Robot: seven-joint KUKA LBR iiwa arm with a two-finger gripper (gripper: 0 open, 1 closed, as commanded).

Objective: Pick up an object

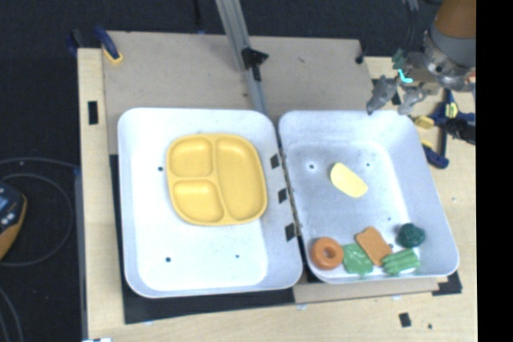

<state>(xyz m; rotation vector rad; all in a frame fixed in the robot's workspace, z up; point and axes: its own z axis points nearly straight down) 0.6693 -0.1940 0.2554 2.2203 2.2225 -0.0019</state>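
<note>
2 bins (144, 268); tool (393, 92) above right bin's rim.

Right bin (298, 142) centre open; toys (370, 250) crowd near wall.

Two bins sit side by side on the bench (337, 56), touching along their inner edges. In the left bin (144, 252) a tray (216, 179) lies toward the back. In the right bin (313, 132) an oval piece (349, 179) lies mid-bin; along the front edge, left to right, lie a ring (326, 252), a lump (357, 260), a block (373, 243), a pod (400, 261) and a ball (411, 235). The gripper (397, 96) hangs above the right bin's back right corner.
</note>
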